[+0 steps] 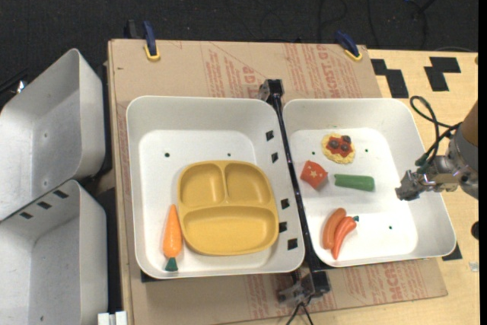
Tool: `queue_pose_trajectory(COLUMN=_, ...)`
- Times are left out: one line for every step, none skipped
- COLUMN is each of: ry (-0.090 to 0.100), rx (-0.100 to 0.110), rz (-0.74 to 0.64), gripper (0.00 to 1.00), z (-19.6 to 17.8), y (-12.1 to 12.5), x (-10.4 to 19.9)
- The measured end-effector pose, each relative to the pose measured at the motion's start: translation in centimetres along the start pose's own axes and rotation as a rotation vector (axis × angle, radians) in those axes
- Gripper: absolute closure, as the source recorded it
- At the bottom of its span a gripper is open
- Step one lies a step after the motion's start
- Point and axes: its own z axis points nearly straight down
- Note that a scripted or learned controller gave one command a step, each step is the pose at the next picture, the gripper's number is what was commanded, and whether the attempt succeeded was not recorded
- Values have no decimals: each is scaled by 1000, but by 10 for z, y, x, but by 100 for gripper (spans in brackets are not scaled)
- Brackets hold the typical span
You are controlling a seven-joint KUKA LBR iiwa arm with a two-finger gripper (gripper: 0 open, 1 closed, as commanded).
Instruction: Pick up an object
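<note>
The right bin holds a small yellow tart with dark berries, a red strawberry-like piece, a green cucumber piece and a pair of red-orange peppers. In the left bin lie a yellow divided plate and an orange carrot beside it. My gripper hangs at the right bin's right wall, about 70 px right of the green piece and touching none of the objects. Nothing shows between its fingers.
A black divider runs between the two bins. The bins rest on a brown board. Two more white bins stand off the bench at the left. A black cable loops near the right bin's far corner.
</note>
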Motion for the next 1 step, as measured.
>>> queue_pose_trajectory(ry=3, rx=2, rz=-6, gripper=100, z=-6, y=8, x=63)
